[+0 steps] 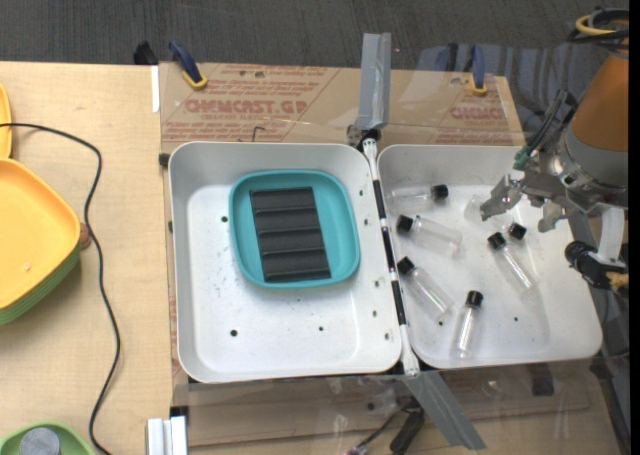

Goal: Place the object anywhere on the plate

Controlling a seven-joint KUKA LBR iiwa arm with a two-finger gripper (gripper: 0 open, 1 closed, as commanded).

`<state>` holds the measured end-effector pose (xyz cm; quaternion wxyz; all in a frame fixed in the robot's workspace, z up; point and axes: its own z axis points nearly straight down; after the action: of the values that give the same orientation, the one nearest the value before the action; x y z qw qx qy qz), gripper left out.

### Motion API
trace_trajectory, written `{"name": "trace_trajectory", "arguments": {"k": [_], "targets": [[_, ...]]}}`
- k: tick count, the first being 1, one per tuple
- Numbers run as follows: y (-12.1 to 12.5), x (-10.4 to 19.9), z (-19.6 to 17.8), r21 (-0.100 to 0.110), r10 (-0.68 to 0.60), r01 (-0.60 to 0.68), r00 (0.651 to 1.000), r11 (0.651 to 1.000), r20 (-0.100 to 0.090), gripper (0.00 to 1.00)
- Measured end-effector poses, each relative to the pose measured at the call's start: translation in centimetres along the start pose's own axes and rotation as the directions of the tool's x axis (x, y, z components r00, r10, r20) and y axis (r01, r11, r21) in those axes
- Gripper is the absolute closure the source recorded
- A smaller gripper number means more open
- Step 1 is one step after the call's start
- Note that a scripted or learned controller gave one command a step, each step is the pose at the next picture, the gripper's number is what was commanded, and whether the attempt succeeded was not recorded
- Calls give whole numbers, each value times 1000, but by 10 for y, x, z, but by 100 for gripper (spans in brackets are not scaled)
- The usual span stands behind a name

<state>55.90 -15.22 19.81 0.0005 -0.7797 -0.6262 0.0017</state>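
From the overhead camera I see a teal plate (294,230) with a dark ribbed insert in the left bin (200,273). In the right bin (560,338) lie several clear vials (432,233) with black caps. My gripper (520,205) hovers over that bin's upper right, fingers spread and grasping nothing. I judge the risk is a smooth vial rolling or slipping from the grasp (round and glossy). Red print on the cardboard (250,103) behind reads roughly "CHEMCAST"

A robotics lab is suggested — two white bins (190,273) are clamped on a cardboard-covered surface (260,103), with capped vials (432,231) scattered — carpet beyond.
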Motion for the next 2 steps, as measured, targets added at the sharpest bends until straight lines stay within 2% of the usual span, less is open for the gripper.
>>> {"name": "trace_trajectory", "arguments": {"k": [1, 2], "targets": [[-8, -56, -76, -1, 1, -1, 1000, 1000, 0, 0], [-7, -56, -220, -1, -49, 49, 999, 999, 0, 0]]}}
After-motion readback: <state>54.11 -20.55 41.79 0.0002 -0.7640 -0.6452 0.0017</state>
